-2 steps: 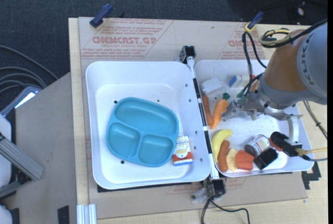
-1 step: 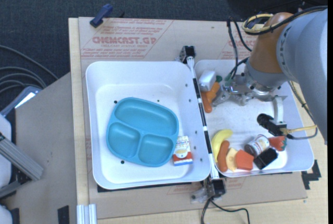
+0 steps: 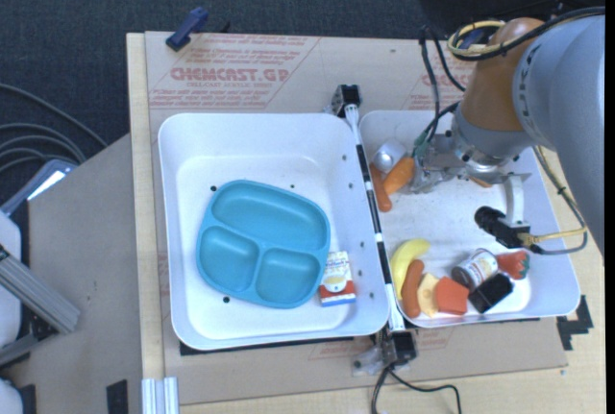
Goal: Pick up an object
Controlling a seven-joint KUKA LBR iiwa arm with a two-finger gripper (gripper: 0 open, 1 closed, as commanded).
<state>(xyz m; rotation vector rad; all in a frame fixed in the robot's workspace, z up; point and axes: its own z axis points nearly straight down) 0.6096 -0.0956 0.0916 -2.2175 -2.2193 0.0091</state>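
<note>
One hand hovers at the right bin's ten o'clock, beside the carrot, likely targeting it.

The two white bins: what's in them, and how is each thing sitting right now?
Blue tray: lying flat in left bin, nothing on it.
Small carton: beside the tray's right edge, left bin.
Carrot: lying in right bin, near the divider.
Banana: lying flat, right bin.
Can: on its side, right bin.
Hand: low over right bin, by the carrot.
</note>
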